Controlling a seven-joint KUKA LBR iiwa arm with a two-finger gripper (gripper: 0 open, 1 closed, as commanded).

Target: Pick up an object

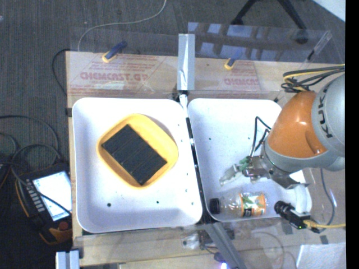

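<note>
Gripper (233, 172) is hovering in the right bin (224, 122), and I honestly can't tell what state it's in. Bottle (241, 204) is lying just below it along the front wall, long axis running left-right, cap pointing left.

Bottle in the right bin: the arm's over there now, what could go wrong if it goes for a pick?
1. The bottle lies on its side against the right bin's front wall, so the tool may have little room to close around it.
2. It looks round and clear, so it could roll or slip.
3. The tool sits above the bottle, not over it; closing now would likely miss.
</note>
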